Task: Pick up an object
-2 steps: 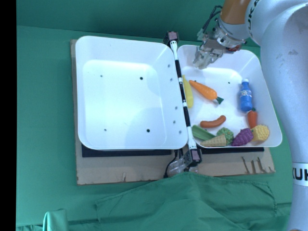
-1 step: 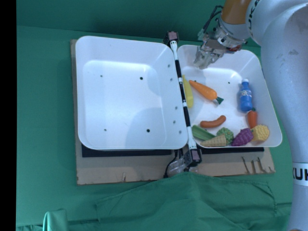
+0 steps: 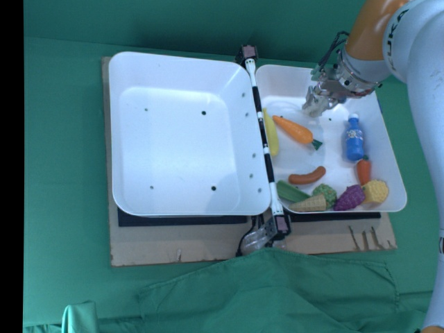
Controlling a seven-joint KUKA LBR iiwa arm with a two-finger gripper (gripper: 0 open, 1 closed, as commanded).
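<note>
My gripper (image 3: 313, 105) hangs over the back of the right bin (image 3: 388, 159), just above and right of an orange carrot (image 3: 295, 130). Nothing shows between its fingers. The bin also holds a yellow banana (image 3: 271, 133) along its left wall, a blue bottle (image 3: 354, 139), a red sausage (image 3: 306, 176), a small orange carrot (image 3: 363, 171), a green cucumber (image 3: 291, 191), an ice-cream cone (image 3: 309, 203), a green leafy piece (image 3: 324, 192), purple grapes (image 3: 349, 198) and a yellow corn piece (image 3: 375, 191).
The left bin (image 3: 182, 132) lies beside the right one, split from it by a black-and-white bar (image 3: 261, 130). Both rest on a cardboard sheet (image 3: 173, 245). Green cloth (image 3: 277, 290) bunches at the front. The arm (image 3: 409, 26) enters from the upper right.
</note>
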